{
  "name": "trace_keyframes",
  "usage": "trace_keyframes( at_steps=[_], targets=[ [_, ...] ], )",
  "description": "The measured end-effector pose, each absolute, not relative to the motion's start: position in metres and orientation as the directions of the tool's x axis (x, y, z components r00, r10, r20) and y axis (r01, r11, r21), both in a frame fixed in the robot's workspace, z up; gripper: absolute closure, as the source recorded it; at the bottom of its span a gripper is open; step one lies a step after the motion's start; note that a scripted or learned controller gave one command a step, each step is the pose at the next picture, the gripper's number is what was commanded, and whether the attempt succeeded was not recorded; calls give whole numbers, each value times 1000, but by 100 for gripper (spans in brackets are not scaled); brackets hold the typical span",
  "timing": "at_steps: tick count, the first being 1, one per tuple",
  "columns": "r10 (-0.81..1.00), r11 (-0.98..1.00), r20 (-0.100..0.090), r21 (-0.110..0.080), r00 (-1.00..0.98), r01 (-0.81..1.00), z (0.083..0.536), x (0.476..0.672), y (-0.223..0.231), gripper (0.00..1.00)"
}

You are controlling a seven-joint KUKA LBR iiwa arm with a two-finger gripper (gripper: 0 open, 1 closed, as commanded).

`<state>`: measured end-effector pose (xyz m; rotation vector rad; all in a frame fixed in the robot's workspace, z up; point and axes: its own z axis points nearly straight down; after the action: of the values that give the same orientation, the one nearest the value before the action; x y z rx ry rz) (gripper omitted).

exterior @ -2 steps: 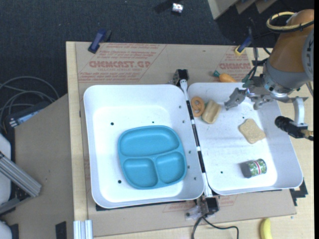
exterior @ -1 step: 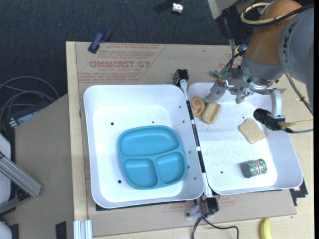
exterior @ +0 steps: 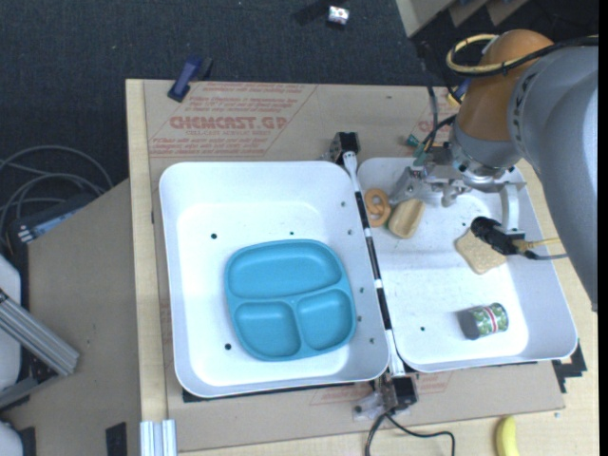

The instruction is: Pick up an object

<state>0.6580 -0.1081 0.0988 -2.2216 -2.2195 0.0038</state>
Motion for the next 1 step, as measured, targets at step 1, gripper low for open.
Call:
trace_keyframes(
  at_steps=[1],
  targets=[
    [1000, 0, 0, -1, 0, 1000, 85, 656, -100, 0]
  ],
)
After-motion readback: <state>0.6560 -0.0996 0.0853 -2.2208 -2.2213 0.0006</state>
